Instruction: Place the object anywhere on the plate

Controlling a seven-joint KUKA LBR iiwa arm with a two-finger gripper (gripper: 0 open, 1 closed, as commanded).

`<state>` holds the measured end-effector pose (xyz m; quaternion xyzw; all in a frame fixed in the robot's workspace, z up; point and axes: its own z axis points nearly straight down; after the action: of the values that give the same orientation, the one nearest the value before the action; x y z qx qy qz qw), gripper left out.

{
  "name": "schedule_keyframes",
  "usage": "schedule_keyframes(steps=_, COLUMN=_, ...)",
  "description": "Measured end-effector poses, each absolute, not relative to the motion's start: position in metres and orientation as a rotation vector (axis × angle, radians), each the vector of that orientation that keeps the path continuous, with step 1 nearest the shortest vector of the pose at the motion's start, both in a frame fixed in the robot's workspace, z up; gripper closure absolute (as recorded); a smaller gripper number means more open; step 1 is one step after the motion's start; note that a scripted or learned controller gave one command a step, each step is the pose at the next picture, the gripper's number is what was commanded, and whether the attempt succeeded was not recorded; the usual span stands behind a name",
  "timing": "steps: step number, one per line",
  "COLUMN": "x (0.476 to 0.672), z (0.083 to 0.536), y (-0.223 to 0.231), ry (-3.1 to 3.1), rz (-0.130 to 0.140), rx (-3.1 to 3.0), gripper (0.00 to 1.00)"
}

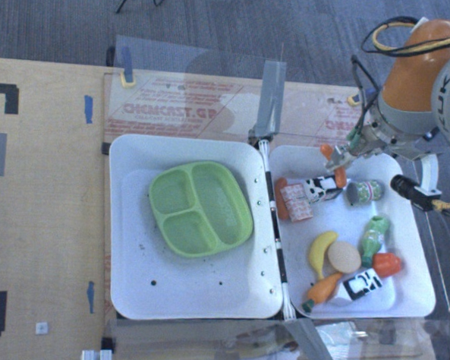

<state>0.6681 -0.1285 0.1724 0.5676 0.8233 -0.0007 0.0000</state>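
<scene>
The left bin [127, 284] holds the green plate [200, 207], well to the left of the gripper [346, 156], with nothing on it; so the placing is not yet done. The right bin [416, 286] carries the toys. The gripper hangs over its far edge; whether its jaws are open or closed I cannot tell. Just below the jaws lies a small black-and-white cow [320, 188], probably the object, not gripped

Two shallow white plastic bins [127, 284] [412, 297], one green three-compartment plate [200, 208], two black-and-white toy cows [319, 189] [363, 284], one yellow banana [321, 250], one orange carrot [323, 288].
</scene>
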Motion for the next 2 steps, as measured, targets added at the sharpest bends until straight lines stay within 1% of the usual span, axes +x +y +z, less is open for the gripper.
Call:
schedule_keyframes(steps=1, x=0.668, z=0.201, y=-0.076, ry=2.768, rz=0.002, rx=1.480, gripper=1.00)
schedule_keyframes(steps=2, x=0.644, z=0.183, y=-0.016, ry=3.086, rz=0.003, rx=0.595, gripper=1.00)
